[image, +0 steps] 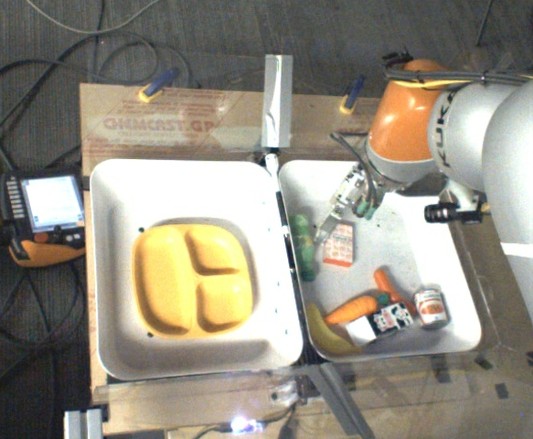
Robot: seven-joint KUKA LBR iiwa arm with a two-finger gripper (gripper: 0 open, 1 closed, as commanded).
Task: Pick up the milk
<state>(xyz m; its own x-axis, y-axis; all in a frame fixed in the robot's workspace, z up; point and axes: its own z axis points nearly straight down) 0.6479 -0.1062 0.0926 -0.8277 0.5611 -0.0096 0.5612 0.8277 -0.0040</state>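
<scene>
Milk carton [384, 321] — cow-spotted, beside can [431, 306]; "KUKA" on arm [449, 126]; fingers' [328, 227] state unclear.

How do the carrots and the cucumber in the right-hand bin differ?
The carrots are orange, while the cucumber is green. The carrots lie toward the near wall beside the milk carton; the cucumber lies along the left wall. Both rest in the right bin.

Both white bins [106, 199] look like smooth, faintly glossy plastic. The yellow tray [195, 277] is matt plastic. The table [184, 126] is raw wood under a clear sheet. The arm's shell [485, 144] is glossy. The milk [385, 321] seems printed cardboard, though it is too small to be sure.
</scene>
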